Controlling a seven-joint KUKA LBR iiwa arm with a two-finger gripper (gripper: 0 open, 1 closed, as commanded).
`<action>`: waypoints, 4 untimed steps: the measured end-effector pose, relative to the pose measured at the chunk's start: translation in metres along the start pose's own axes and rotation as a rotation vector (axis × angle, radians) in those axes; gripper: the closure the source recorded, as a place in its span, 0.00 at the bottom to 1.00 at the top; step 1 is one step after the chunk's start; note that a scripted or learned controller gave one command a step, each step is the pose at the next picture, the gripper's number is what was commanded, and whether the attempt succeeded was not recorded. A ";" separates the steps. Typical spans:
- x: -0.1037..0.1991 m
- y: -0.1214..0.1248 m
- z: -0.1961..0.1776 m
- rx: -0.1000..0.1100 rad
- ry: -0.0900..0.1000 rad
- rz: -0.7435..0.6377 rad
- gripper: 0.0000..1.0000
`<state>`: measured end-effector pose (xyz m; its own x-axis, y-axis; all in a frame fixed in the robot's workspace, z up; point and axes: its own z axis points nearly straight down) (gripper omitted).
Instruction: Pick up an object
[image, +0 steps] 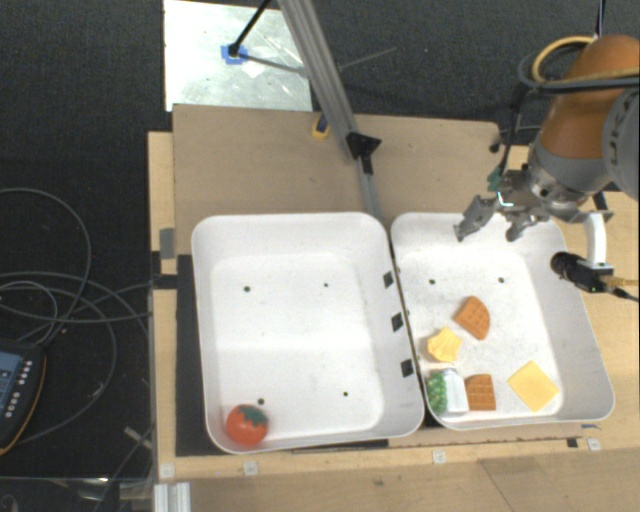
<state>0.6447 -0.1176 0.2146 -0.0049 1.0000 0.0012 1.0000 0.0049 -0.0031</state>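
Low at the frame's lower left, a red tomato (246, 424) was seen in the left bin (290, 232). Small food pieces, including a waffle (473, 317), were judged light, stiff and best pinched across their edges. An open, empty hand (494, 226) hung at upper right.

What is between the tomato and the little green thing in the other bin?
Bare white floor of the left bin, then the two bins' touching walls, between the tomato and green thing, in the camera view.
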 end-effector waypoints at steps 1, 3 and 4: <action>0.000 0.001 -0.003 -0.004 -0.001 -0.001 0.00; 0.002 -0.002 0.100 0.001 -0.001 0.003 0.00; 0.003 -0.002 0.125 -0.002 -0.001 0.003 0.00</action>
<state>0.6424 -0.1146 0.0898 -0.0017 1.0000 -0.0002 1.0000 0.0017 -0.0009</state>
